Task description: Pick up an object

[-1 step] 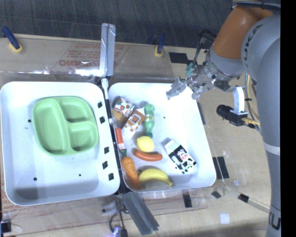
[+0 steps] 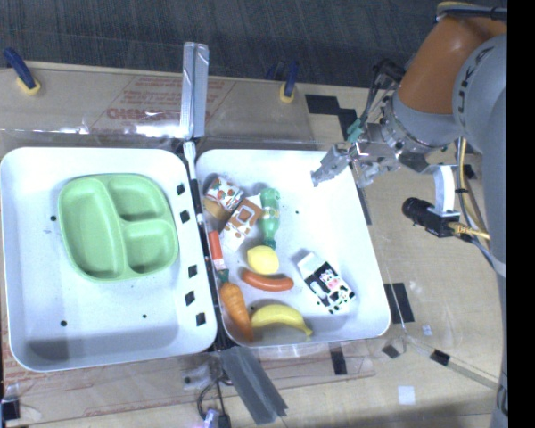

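A: Entry, single overhead view; gripper (image 2: 337,166) sits at the upper right of the frame, above the top right corner of the right bin (image 2: 357,239); whether its claw is wide or narrow I cannot tell at this size; nothing is visible between its tips.

B: Candidates for the pick?

A: All in the right bin, crowded toward its left wall and lower edge, probably because loose items collect there; banana (image 2: 281,319) at the bottom, carrot (image 2: 235,308) just left of it, sausage (image 2: 267,283) above the banana, lemon (image 2: 263,259) above that; green bottle (image 2: 269,217) upright-ish in the upper middle; two small printed cartons (image 2: 232,208) beside it; cow-patterned carton (image 2: 326,285) lying apart at the lower right.

B: Left bin?

A: Left bin (image 2: 27,239) carries a green divided plate (image 2: 118,224); not a likely grasp target, being wide and flat.

B: Stage of the task, by your judgement?

A: Nothing lifted yet; arm parked off the pile, well apart from every item; I judge the cow carton the easiest reach, since it has clear floor around it; the clustered pieces risk a pinch on two at once.
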Tool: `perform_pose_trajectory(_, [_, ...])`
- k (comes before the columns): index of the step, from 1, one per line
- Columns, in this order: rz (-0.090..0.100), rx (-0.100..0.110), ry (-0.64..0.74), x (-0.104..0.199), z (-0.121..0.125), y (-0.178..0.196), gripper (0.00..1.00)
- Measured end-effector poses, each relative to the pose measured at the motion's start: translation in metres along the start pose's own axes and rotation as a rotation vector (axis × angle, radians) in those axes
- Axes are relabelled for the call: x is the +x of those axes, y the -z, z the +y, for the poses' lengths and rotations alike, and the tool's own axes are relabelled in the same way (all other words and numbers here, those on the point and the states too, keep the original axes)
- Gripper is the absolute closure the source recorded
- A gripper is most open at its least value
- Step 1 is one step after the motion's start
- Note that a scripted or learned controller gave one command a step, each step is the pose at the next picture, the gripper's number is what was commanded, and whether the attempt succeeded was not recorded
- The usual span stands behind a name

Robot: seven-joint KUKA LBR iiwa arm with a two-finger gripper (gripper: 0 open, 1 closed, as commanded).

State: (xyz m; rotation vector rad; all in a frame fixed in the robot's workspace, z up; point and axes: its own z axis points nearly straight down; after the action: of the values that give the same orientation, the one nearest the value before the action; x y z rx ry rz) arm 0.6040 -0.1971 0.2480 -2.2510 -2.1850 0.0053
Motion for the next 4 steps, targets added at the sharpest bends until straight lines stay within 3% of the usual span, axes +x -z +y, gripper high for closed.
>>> perform_pose_trajectory(1, [0.001, 0.001, -0.296, -0.005, -0.040, -0.025, 0.00])
perform_pose_trajectory(2, [0.001, 0.000, -0.291, -0.004, -0.109, -0.087, 0.00])
perform_pose_trajectory(3, [0.001, -0.004, -0.155, -0.001, -0.118, -0.157, 0.00])
perform_pose_trajectory(4, [0.000, -0.003, -0.298, 0.064, -0.081, -0.157, 0.00])
